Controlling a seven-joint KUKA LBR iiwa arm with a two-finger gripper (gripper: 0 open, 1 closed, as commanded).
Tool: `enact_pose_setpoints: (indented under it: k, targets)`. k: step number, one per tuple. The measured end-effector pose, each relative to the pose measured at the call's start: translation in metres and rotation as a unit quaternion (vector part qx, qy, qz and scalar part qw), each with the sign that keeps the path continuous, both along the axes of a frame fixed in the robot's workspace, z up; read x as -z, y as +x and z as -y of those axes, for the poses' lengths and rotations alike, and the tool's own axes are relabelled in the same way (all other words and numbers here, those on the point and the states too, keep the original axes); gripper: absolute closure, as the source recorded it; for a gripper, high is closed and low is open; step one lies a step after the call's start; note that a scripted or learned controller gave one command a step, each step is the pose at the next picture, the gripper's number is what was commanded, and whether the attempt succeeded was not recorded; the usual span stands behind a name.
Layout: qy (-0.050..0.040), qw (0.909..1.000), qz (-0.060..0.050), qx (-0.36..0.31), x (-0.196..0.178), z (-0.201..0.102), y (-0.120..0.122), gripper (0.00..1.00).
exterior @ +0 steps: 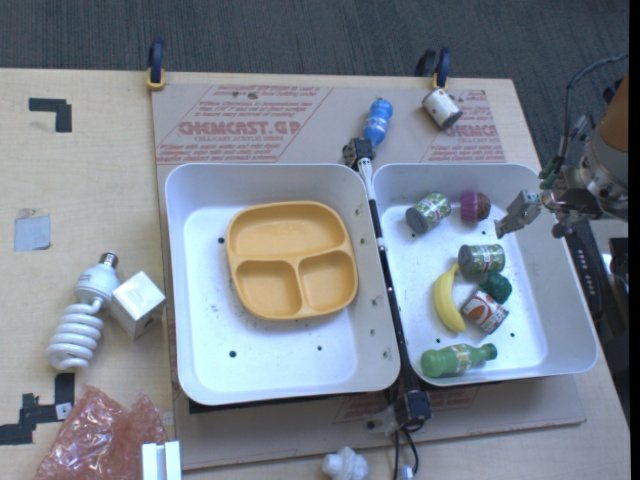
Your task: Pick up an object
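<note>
The right bin (560, 313) holds a small tilted can (428, 211), a purple object (474, 206), a green can (481, 259), a banana (448, 303), a red and white can (484, 314) with a dark green piece (497, 288) against it, and a green bottle (457, 359) lying near the front wall. My gripper (541, 216) hovers over the bin's upper right corner, right of the purple object. It is open, with nothing between its fingers.
The left bin (200, 348) carries a yellow divided plate (292, 259). Behind the bins lie a blue bottle (378, 121) and a small can (440, 108). On the bench at left are a spiral light bulb (82, 318), a white cube (138, 300) and a pink mesh bag (95, 438).
</note>
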State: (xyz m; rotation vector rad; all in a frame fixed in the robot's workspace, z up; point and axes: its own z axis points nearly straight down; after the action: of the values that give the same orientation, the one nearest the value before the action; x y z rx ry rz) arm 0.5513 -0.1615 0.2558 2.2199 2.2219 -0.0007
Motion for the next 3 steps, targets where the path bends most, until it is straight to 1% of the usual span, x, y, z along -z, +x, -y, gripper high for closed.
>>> enact_pose_setpoints:
  k: [1, 2, 3]
  targets:
    - [0.0003, 1.0, 0.0, 0.001, 0.098, -0.062, -0.037, 0.0]
    - [0.0005, 1.0, 0.0, 0.001, 0.163, 0.007, -0.074, 0.0]
    - [0.0001, 1.0, 0.001, 0.002, 0.154, 0.008, -0.072, 1.0]
